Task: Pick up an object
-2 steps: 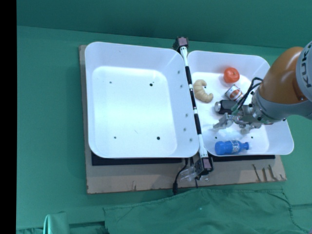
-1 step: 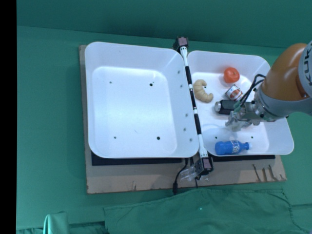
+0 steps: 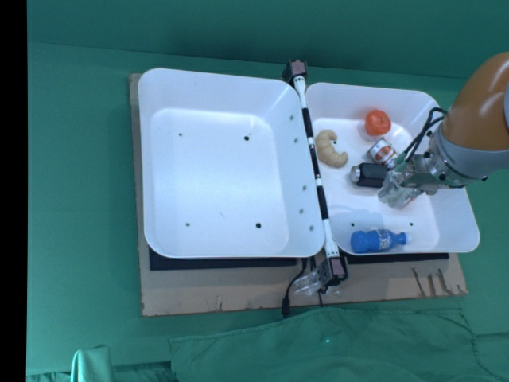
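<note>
Here, in the bin [image 3: 453, 213] at the right of the frame, lie a croissant [image 3: 332, 148], an orange ball [image 3: 378, 122], a small can [image 3: 382, 150], a dark block [image 3: 368, 175] and a blue bottle [image 3: 377, 240]. The gripper [image 3: 400, 191] hangs just right of the block; I cannot tell how it is set. The left bin [image 3: 159, 102] sits alongside.

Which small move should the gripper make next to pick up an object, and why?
Probably lower straight down a little. The gripper hangs in the right bin, beside the dark block, with nothing visible between its fingers, so a short descent near that block seems the likeliest next step.
</note>
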